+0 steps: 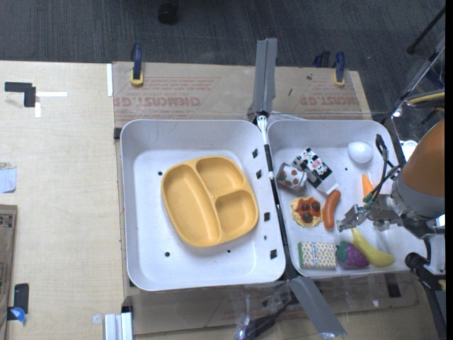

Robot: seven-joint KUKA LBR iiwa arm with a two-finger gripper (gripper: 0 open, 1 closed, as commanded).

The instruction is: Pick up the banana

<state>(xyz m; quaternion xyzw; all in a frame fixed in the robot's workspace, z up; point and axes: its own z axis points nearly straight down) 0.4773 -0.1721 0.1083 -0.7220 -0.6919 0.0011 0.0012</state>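
The yellow banana [374, 251] lies near the front right corner of the right bin [322, 127], its upper end pointing toward the gripper. Purple grapes [352, 256] touch its left side. My gripper [352, 220] reaches in from the right and hovers just above and left of the banana's upper end, between it and the red sausage [330, 210]. Nothing shows as held in it. The arm's orange band [429, 163] sits at the right edge.
The right bin also holds a white egg [359, 151], a carrot [367, 185], a black-and-white block [312, 166], a small can [291, 178], a pizza slice [306, 211] and a cracker [317, 255]. A yellow divided plate [209, 201] lies in the left bin [141, 211].
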